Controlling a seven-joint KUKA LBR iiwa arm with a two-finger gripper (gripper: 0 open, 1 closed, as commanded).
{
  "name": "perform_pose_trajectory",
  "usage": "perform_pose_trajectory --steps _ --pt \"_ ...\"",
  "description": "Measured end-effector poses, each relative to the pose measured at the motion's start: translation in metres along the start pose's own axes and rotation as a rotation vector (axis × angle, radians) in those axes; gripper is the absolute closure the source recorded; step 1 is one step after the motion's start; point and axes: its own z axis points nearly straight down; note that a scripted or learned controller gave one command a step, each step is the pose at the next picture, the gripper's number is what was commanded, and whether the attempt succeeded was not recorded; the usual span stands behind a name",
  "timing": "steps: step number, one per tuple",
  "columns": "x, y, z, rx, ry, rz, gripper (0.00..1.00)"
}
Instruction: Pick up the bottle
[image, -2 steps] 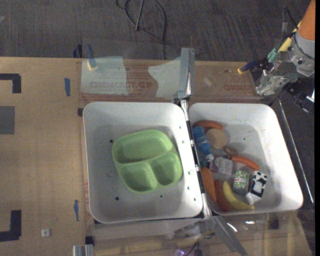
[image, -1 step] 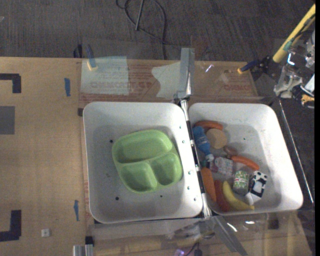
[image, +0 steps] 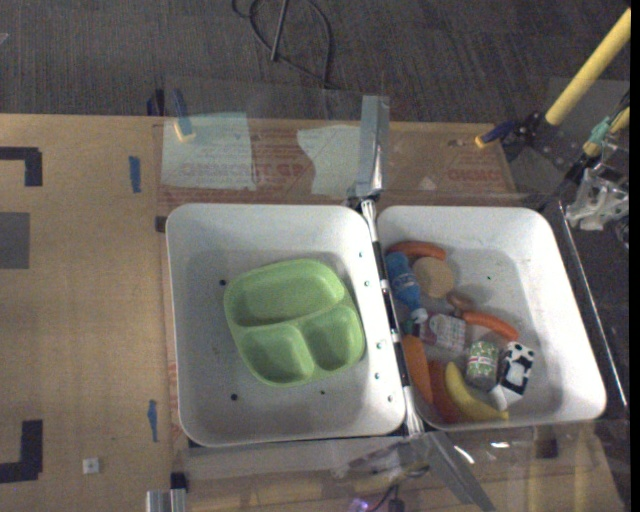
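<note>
The arm's end hung at the view's right edge, just outside the right bin's far corner, too blurred to tell whether the jaws were open or closed. Nothing showed between the jaws. The blue bottle lay well apart from them, down-left, against that bin's left wall, beside a sausage and a carrot.
</note>
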Motion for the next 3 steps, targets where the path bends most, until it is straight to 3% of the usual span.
perform_pose_trajectory --steps 1,2,3 --pt "-0.002 0.007 -0.014 -0.004 0.0 0.283 1.0" --pt "-0.004 0.016 -0.003 -0.003 0.0 0.548 1.0" --pt "-0.022 -0.009 -0.011 0.003 0.0 0.639 1.0"
